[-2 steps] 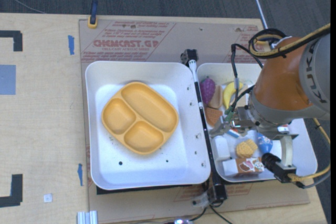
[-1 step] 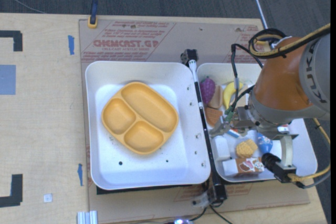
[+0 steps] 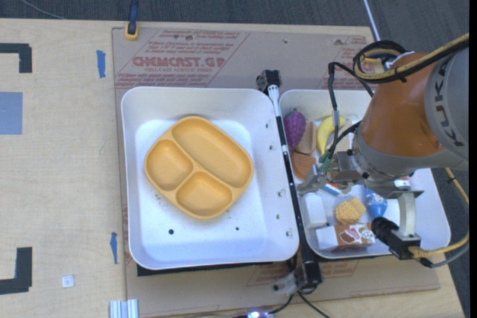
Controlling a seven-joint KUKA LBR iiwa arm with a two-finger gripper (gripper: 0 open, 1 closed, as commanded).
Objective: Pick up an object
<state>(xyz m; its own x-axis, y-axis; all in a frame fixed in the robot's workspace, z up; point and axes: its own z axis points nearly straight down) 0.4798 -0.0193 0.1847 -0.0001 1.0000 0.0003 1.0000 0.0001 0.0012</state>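
Orange plastic marks out the three-compartment divided plate, which lies alone in the left bin, while the right bin holds a crowded cluster of small things: a purple grape bunch at the far left, a yellow banana just beside it, a brownish piece below them, and nearer the camera a round tan cracker-like item touching a small printed packet, with a blue bit beside the cracker. The arm's orange band and grey wrist hang over the middle of this bin, and the gripper sits low among the items, near the brownish piece and above the cracker; whether it is spread or closed cannot be told, since the wrist hides it. No object is seen in its grasp. The likely trouble is the clutter: things lie touching one another, so a closing grasp could catch two at once, nudge a neighbour aside, or slip off the banana's curved skin and come up with nothing.
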